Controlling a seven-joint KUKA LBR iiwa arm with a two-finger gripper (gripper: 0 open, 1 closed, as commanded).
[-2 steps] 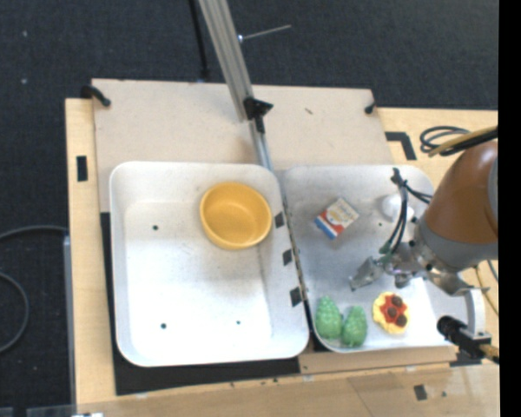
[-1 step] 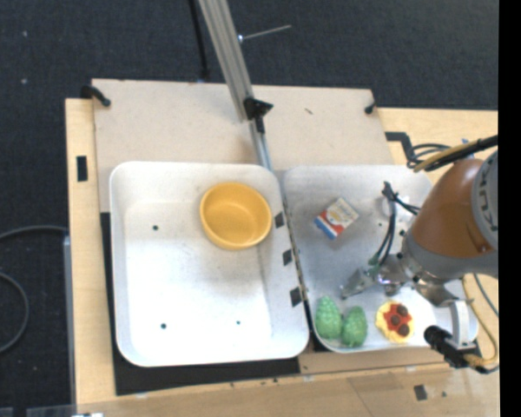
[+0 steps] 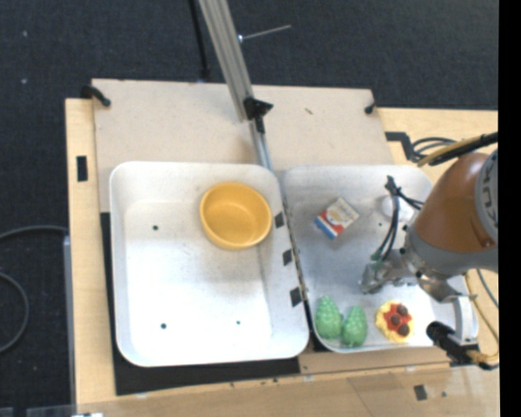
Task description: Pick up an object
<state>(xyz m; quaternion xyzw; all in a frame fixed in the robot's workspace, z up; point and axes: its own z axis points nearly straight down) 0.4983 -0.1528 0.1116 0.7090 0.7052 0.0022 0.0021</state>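
The right bin holds a small white box with red and blue print near its middle. Two green knobbly pieces lie by its front edge, with a yellow item topped with dark red bits to their right. A yellow bowl sits in the left bin. My gripper reaches down into the right bin from the right, just above and left of the yellow item and right of the box. No object shows between its tips.
A slanted metal pole rises from behind the bins. Cables run along the right side near the arm's orange band. The bench edge borders the bins.
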